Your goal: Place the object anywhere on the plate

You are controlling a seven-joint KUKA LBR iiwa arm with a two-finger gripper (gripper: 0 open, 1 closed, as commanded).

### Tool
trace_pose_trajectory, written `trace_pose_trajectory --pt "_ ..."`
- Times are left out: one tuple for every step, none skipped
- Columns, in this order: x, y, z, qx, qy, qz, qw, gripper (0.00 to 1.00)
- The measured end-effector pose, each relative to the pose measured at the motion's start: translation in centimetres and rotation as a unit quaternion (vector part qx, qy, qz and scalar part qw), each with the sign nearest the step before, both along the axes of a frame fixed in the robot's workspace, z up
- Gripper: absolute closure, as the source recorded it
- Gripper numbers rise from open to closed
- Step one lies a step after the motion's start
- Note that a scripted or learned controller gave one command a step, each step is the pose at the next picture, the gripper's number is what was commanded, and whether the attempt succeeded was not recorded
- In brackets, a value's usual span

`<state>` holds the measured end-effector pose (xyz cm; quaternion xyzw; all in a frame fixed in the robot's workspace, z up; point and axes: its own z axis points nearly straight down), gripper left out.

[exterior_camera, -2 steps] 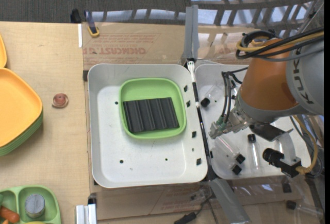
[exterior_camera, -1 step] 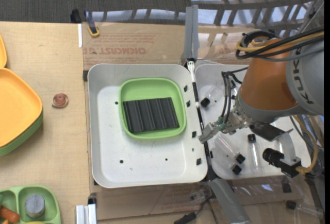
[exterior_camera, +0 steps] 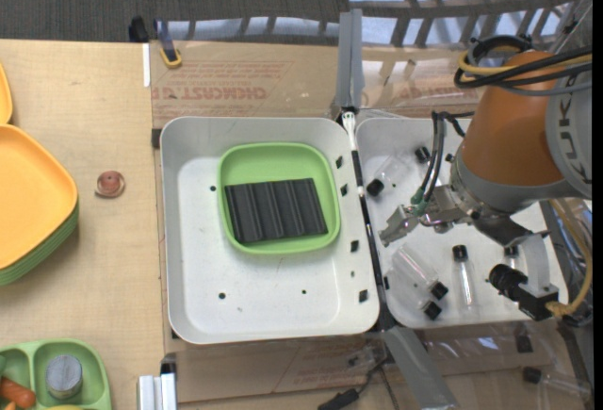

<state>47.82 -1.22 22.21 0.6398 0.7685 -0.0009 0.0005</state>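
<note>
Bench seen from above, arm entering from the right. The gripper (exterior_camera: 399, 225) hangs low over the right bin (exterior_camera: 407, 146), at that bin's left half, its tip pointing toward the divide between the two bins; whether it is spread or pressed together cannot be told, and nothing can be made out in its grasp. Behind it rises the wrist with the orange band (exterior_camera: 509, 139) and looped black cables. Just beside the gripper, on the bin floor, lie small items: a clear tube (exterior_camera: 412, 262) just below it, a black piece (exterior_camera: 375, 186) above and to its left, another black piece (exterior_camera: 459, 253) to its right, and two more (exterior_camera: 435, 298) farther down. Across the divide, well left of the gripper, sits the left bin (exterior_camera: 254, 309), which bears a green plate (exterior_camera: 273, 155). A dark ribbed slab (exterior_camera: 278, 210) lies flat on the plate, inside its rim and apart from the gripper. Farthest left, outside both bins, are a small red knob (exterior_camera: 110, 182), stacked orange plates (exterior_camera: 28, 201) and a green compartment tray (exterior_camera: 38, 361).
</note>
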Motion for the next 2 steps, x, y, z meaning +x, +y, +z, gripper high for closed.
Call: trace_pose_trajectory --pt "-0.15 6.11 -3.21 0.0000 0.003 -0.046 0.9989 0.00" --pt "-0.12 6.91 -2.60 -0.0004 0.002 -0.083 0.9966 0.00"
